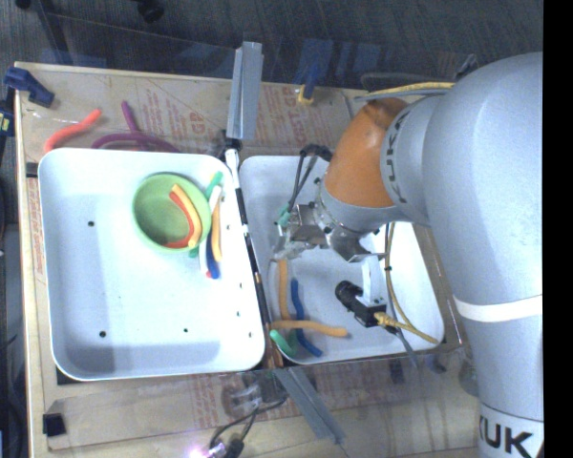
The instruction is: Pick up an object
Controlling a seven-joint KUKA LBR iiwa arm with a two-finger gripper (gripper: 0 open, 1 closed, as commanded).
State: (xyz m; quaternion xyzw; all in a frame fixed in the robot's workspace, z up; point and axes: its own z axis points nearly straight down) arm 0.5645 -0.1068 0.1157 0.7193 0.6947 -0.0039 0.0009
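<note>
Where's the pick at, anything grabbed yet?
Done: the arm's gripper is low in the right bin, near the orange and blue pieces. In hand: nothing visibly between its fingers. Left: grip and lift. The green bowl sits untouched in the left bin.

- My arm (487,208): bulky grey casing, black KUKA lettering.
- Orange band (363,160) above wrist.
- Yellow cable (401,318) and black leads trail near the wrist.

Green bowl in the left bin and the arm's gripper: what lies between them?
In the camera view, between the green bowl and the gripper lie coloured strips by the bowl's right rim, then the two bins' adjoining walls.
</note>
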